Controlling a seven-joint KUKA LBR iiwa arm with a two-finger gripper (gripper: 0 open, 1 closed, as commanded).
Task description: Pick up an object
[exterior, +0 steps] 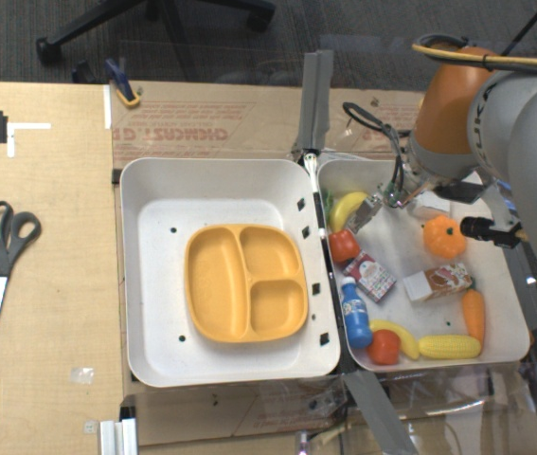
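Orange-banded and grey, the arm reached in from the upper right, its gripper (374, 207) low over the right bin (505, 349), just beside the yellow banana (347, 207); we could not tell its state. We judged nothing lifted yet. Toys crowded that bin's left wall; the middle floor offered room, near the orange (444, 239).

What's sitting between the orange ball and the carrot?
In the camera view, a small red-and-white box lies between the orange ball and the carrot, in the right bin.
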